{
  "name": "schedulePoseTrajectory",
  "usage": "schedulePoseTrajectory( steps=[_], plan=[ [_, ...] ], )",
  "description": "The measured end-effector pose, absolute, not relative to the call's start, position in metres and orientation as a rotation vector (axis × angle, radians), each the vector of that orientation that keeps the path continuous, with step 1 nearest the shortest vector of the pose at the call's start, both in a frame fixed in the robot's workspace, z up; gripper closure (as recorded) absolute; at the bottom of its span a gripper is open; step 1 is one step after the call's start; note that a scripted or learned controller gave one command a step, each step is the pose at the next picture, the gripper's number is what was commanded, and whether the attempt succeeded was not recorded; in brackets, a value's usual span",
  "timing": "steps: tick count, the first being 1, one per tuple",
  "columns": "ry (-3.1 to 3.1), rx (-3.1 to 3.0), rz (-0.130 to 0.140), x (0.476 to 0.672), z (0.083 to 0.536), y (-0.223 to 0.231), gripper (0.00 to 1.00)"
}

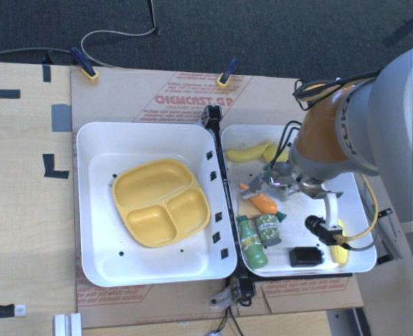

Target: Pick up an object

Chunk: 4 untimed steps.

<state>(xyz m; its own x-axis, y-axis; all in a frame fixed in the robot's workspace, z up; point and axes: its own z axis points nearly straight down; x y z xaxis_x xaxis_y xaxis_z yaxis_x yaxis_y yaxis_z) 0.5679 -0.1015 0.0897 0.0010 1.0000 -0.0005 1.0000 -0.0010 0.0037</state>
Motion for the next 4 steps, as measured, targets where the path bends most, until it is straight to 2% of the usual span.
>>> schedulePoseTrajectory(
  steps=[1,2,3,4],
  plan=[
    [2.214,2.215,0.011,0.542,0.088,-0.097,0.00],
    [2.214,2.213,0.014,0.531,0.089,-0.098,0.00],
    [2.213,2.213,0.013,0.501,0.089,-0.097,0.00],
    [2.220,2.219,-0.002,0.579,0.135,-0.169,0.00]
  ],
)
